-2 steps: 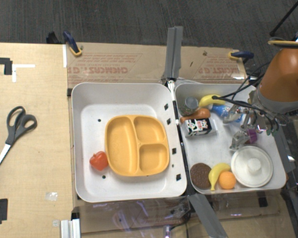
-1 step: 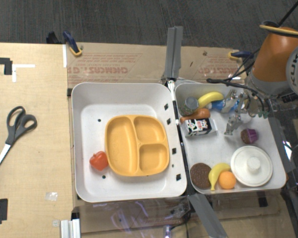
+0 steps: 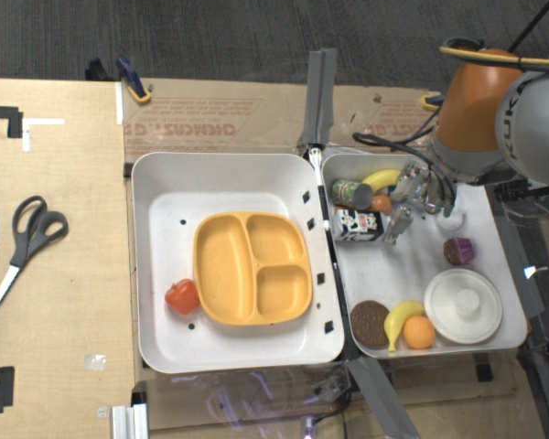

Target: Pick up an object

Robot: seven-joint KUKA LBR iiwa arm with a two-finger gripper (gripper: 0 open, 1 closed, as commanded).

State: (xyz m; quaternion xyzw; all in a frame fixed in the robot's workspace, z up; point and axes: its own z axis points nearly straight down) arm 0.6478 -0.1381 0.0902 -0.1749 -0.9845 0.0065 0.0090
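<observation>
My gripper [image 3: 404,210] hangs over the upper middle of the right bin [image 3: 494,210], under the grey arm with its orange band [image 3: 471,99]. Just left of it lie a black-and-white box [image 3: 357,225], a small orange item [image 3: 381,203], a green can [image 3: 349,191] and a yellow banana [image 3: 381,180]. A purple object [image 3: 458,250] sits to the gripper's lower right. Nothing shows as held. The wrist hides part of the bin's back corner.
At the front of the right bin are a white bowl [image 3: 464,305], an orange [image 3: 419,332], a second banana [image 3: 398,319] and a brown disc [image 3: 369,323]. The left bin [image 3: 156,245] holds a yellow divided plate [image 3: 252,268] and a red item [image 3: 180,295]. Scissors [image 3: 27,236] lie on the bench.
</observation>
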